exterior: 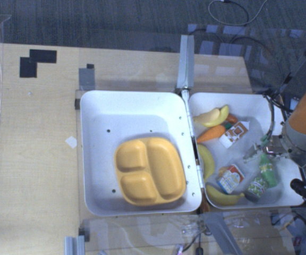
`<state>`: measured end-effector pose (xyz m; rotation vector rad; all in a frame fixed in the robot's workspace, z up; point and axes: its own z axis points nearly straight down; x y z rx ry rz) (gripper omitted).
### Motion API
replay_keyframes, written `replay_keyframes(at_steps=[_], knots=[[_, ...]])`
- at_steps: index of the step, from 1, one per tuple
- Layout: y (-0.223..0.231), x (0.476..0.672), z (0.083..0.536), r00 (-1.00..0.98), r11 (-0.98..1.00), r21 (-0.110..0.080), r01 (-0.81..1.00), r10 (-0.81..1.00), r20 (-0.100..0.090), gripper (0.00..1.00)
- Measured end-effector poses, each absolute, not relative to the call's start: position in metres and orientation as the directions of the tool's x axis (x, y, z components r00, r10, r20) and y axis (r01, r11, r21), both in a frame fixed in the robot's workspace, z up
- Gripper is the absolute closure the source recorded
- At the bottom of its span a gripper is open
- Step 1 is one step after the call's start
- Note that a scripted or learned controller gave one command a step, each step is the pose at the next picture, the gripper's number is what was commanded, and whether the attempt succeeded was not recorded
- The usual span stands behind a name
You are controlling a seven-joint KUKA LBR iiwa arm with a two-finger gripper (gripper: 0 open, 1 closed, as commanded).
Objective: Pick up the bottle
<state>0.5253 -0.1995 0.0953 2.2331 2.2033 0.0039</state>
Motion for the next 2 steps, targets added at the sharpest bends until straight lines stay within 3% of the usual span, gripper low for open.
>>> replay_keyframes(at_steps=[1,2], knots=[[-0.199,0.527,0.106,0.008,-0.008,0.009,1.000,1.000,-0.003,1.00],[-0.166,0.534,0.226,0.277,-0.277,0.005,0.961,0.961,0.000,1.00]])
